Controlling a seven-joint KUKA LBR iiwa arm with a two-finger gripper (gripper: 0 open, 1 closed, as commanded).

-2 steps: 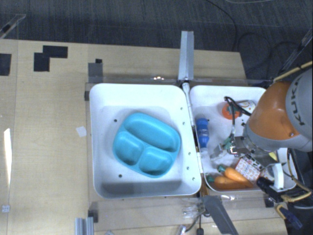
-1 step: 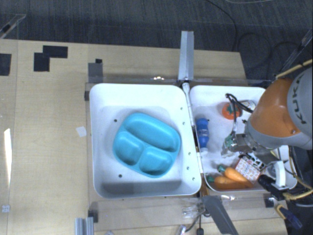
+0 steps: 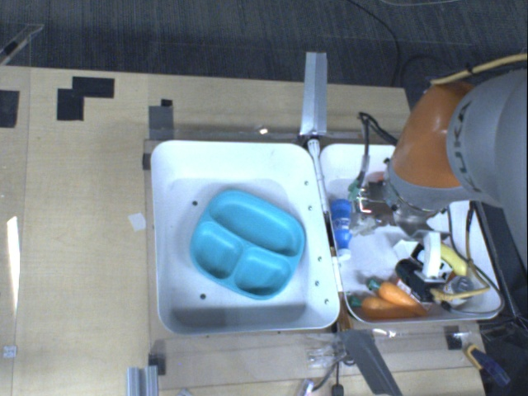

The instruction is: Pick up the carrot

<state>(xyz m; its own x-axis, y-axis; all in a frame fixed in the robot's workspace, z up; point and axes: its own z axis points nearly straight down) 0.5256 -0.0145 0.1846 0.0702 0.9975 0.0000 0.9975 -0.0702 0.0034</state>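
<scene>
We see a pale tan worktop (image 3: 82, 246) with black square markings (image 3: 82, 96) near its far left edge. Two shallow white bins rest directly on it, side by side and touching along a metal divider (image 3: 315, 97). The left bin (image 3: 173, 221) sits near the worktop's middle; the right bin (image 3: 487, 308) lies just beside it. Beyond the worktop's far edge we see dark floor (image 3: 206, 15).

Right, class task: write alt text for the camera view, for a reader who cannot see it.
An orange carrot lies at the near edge of the right bin, with the grey robot arm above that bin. The left bin holds a blue divided tray.
</scene>
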